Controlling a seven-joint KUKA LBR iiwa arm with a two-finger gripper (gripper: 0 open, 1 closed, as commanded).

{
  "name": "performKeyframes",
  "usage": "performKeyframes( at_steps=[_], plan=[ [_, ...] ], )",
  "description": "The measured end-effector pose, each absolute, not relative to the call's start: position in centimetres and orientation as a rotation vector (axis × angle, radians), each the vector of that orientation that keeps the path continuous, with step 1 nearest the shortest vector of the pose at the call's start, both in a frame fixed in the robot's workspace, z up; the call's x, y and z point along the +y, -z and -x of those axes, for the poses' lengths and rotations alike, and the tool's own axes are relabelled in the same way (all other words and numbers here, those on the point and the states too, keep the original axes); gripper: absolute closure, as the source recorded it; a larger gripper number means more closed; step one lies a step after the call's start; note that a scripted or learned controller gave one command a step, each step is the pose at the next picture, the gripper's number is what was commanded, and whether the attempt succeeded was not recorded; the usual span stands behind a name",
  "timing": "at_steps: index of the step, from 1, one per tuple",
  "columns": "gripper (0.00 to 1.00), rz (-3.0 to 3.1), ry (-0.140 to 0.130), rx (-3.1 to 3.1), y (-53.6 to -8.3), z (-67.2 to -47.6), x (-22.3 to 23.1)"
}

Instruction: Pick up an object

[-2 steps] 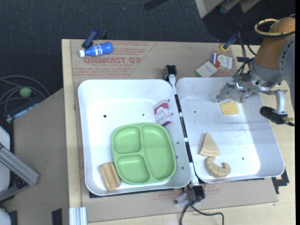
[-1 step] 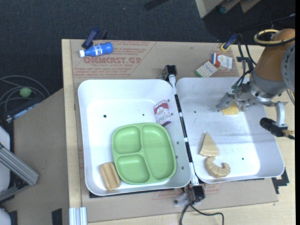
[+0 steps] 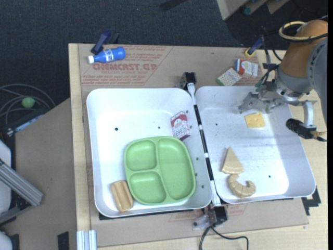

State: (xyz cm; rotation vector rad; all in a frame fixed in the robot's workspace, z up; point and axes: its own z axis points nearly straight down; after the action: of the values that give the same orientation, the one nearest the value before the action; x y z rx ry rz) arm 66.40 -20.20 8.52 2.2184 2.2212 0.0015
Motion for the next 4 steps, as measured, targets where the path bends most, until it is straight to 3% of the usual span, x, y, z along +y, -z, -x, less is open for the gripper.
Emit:
performKeyframes(
  at_steps=[1, 2, 3, 4],
  plan=[
    [0.0, -2.221, 0.0, 2.221, -8.5, -62.9, -18.3],
    [0.0, -2.219, -0.001, 2.221, -8.5, -65.8, -20.2],
    [0.0, -2.222, 0.001, 2.222, -8.5, -62.8, -19.3],
    [0.0, -2.221, -0.001, 2.223, -8.5, -66.7, -20.5]
  ],
)
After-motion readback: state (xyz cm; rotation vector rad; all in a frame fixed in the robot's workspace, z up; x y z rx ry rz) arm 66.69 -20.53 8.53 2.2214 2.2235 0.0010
